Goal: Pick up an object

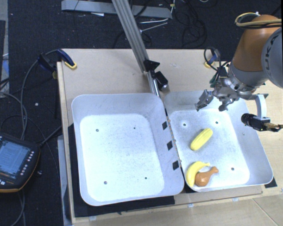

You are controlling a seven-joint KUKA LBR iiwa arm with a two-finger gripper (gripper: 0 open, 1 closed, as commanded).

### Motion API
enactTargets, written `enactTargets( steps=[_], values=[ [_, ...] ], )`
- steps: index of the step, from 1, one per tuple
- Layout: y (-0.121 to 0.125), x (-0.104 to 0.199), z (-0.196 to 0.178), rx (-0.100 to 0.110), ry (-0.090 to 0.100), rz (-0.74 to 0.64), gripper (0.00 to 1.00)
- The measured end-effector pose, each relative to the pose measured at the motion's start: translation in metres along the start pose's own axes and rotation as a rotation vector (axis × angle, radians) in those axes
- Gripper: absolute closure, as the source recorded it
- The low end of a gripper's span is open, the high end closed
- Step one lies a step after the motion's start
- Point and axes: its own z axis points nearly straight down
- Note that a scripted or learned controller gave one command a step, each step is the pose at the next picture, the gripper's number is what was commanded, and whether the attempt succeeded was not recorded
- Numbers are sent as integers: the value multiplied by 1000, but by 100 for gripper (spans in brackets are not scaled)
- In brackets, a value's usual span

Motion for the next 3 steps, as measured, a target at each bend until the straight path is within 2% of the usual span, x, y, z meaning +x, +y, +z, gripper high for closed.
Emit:
enactTargets(
  steps=[2,3],
  values=[
    [-2,-2,96,0,0,0,0],
    [0,-2,82,-6,-1,0,100]
  ],
)
